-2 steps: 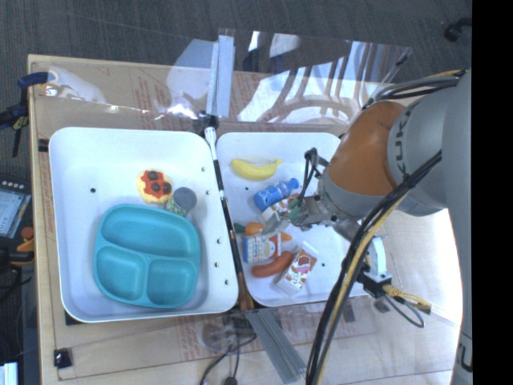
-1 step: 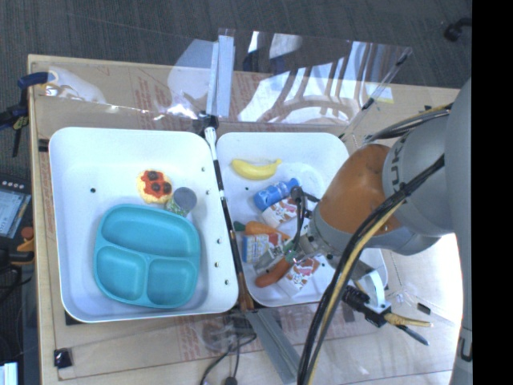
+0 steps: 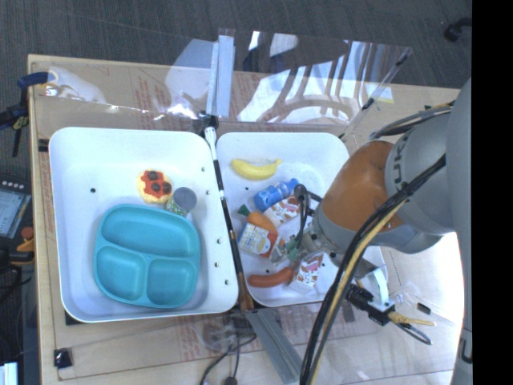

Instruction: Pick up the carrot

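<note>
The carrot (image 3: 260, 220), a short orange piece, lies in the middle of the right bin (image 3: 321, 147) among packets, partly covered by a small carton (image 3: 256, 238). My gripper (image 3: 301, 219) hangs low over the bin just right of the carrot, dark and partly hidden under the orange wrist band (image 3: 361, 195). Nothing can be made out in its grasp.
Also in the right bin are a banana (image 3: 255, 168), a blue bottle (image 3: 277, 192), a reddish sausage (image 3: 271, 278) and white cartons (image 3: 309, 271). The left bin (image 3: 72, 159) holds a blue divided tray (image 3: 148, 255), a red-yellow toy (image 3: 155, 185) and a grey can (image 3: 184, 200).
</note>
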